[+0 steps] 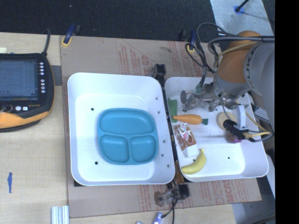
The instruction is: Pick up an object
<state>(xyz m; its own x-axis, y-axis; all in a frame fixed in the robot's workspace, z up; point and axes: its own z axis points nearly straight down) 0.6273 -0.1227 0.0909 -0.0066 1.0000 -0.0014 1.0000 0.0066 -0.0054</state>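
My gripper hangs over the back part of the right bin, under the grey wrist with its orange band. Its two grey fingers stand apart and hold nothing. Just in front of it lies an orange carrot with a green tip. Along the bin's left side are a green strip, a brown and white snack packet and a yellow banana. To the right of the carrot lie a round beige piece and a dark object.
The left bin holds a blue three-compartment plate. A teach pendant lies on the bench to the far left. Cables loop above the wrist behind the right bin.
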